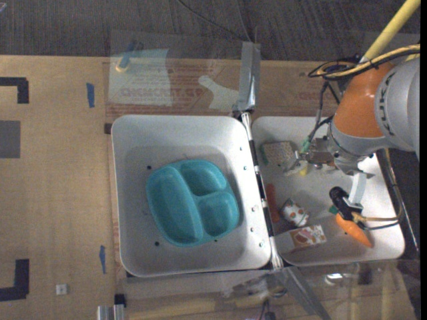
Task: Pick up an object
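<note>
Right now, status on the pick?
Gripper low over right bin, near its upper left. Nothing seen held. Carrot, small card and cup lie loose in that bin. Teal tray in left bin, untouched.

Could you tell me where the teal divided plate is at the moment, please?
The teal divided plate lies in the middle of the left bin in the camera view, across the divider from the right bin, which holds the carrot.

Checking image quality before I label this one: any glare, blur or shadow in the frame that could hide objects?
Camera view: overall soft, small items in the right bin blur together; the clear sheet above the left bin catches pale glare; the teal divided plate reads clearly; the arm shades the area under the gripper, so its fingers are indistinct.
</note>
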`<state>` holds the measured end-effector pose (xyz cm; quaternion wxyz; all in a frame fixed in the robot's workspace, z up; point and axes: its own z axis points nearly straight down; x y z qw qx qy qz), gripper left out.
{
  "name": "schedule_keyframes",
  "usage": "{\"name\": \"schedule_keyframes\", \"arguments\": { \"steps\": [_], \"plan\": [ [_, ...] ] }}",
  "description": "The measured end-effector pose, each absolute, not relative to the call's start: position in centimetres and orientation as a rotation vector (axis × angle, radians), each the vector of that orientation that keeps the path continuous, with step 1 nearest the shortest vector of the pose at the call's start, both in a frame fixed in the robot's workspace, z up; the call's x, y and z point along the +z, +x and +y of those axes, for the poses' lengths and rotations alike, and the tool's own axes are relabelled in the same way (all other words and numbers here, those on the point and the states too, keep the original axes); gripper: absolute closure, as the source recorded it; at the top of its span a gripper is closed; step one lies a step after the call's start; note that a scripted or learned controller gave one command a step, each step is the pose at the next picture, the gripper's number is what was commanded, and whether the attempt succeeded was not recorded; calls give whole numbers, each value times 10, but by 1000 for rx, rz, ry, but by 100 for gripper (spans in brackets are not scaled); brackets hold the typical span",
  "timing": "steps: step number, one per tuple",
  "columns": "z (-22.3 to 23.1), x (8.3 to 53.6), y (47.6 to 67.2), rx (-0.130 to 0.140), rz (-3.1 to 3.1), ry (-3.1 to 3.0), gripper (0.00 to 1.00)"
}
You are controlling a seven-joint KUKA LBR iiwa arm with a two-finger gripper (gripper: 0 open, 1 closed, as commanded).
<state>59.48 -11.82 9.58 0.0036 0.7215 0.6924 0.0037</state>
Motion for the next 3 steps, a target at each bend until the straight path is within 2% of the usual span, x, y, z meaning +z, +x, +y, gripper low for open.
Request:
{"name": "schedule_keyframes", "arguments": {
  "steps": [1,2,3],
  "plan": [
    [-111,88,550,6,2149,2287,0],
    [-167,173,480,-4,2101,2339,0],
    [-173,108,479,-4,2155,2294,0]
  ]
}}
